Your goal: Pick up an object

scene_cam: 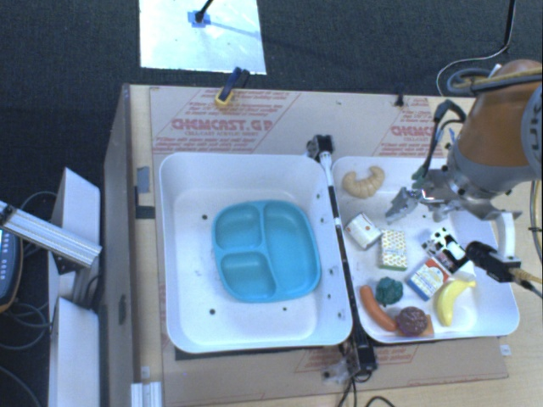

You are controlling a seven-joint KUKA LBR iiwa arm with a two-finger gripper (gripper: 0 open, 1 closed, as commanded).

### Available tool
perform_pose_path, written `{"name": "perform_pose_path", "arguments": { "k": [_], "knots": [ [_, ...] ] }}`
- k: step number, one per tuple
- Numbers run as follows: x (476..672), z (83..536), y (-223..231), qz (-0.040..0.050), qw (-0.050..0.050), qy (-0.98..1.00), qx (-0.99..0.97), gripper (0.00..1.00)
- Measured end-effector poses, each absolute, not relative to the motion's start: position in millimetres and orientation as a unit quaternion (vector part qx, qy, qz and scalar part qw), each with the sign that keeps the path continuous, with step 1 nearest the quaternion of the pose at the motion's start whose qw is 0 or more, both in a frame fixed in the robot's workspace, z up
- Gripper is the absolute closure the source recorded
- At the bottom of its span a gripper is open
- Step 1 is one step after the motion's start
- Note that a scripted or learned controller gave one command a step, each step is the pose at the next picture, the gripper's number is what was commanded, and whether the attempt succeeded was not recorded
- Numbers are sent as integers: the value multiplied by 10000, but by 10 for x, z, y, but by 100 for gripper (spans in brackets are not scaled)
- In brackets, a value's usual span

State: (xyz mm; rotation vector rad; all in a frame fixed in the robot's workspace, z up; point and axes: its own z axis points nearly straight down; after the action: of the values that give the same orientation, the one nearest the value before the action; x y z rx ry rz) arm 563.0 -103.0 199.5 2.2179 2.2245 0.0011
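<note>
Right bin (509, 316), crowded — gripper (405, 202), grip state unreadable, at croissant's (363, 181) four o'clock; risk — nudging neighbours, lifting nothing.

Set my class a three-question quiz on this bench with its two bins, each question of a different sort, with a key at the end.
1. True or false: the blue divided tray lies in the left bin.
2. Which item lies nearest the far rim of the right bin? A) banana B) croissant C) carrot
3. Fill in: the gripper hovers above the ____ bin.

Key: 1 true; 2 B; 3 right.
</note>
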Motion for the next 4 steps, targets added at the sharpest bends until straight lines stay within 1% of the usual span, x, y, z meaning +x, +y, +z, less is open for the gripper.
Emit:
{"name": "perform_pose_path", "arguments": {
  "k": [1, 2, 3, 4],
  "knots": [
    [5012, 1329, -998, -3, -6, 7073, 7069, 0],
    [4903, 881, -1015, 31, 70, 7072, 7070, 0],
    [5639, 885, -1452, 5, 15, 7078, 7064, 0],
    [5645, 987, -1447, 12, 15, 7086, 7057, 100]
  ]
}}
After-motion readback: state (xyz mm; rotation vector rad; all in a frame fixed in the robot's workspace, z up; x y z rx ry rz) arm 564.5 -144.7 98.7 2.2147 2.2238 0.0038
